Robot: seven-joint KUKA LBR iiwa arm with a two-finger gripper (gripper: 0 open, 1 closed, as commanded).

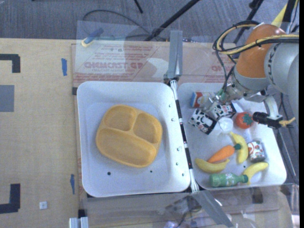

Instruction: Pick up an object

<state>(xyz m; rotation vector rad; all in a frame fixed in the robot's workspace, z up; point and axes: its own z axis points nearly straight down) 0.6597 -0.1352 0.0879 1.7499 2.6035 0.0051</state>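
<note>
Nothing is lifted yet — the gripper sits low at the far end of the right bin, among a blue-and-white carton and a black-and-white carton (whether it is apart or closed I cannot tell). The pick remains to be made. Just beside it lie a tomato and, nearer the camera, a carrot and bananas. The far rim is close; open room lies toward the near wall.

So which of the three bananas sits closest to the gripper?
The upright one just right of the carrot, below the tomato. The other two lie lower, near the green bottle, farther from the gripper.
</note>
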